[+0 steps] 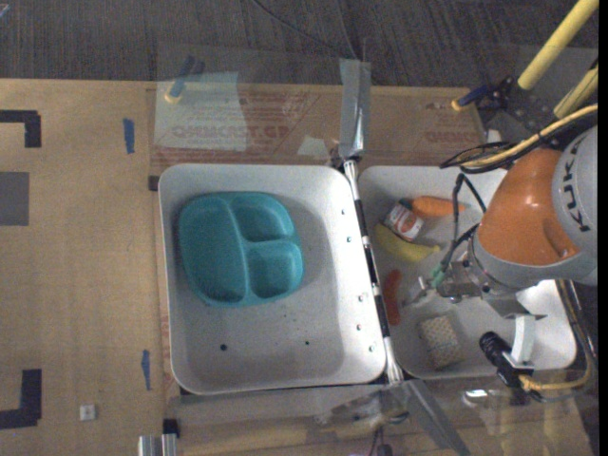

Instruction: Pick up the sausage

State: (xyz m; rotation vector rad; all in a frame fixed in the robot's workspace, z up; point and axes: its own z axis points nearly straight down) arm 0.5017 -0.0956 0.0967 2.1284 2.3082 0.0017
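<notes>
Sausage, a reddish-orange link, lies in the right bin along its left wall, just beside the divide between the two bins, below the yellow banana. It rests on the bin floor, apart from the gripper.

From the one overhead camera, the arm's orange band hangs over the right bin, and the gripper reaches down and to the left beneath it, near the sausage but not touching it. Whether the gripper is spread or closed cannot be told, since the wrist hides most of it. Nothing shows clamped in it.

Also in the right bin, a small jar with a red label sits near the top beside an orange carrot, and a speckled beige sponge lies toward the bottom.

The left bin bears a teal divided plate in its upper left part.
</notes>
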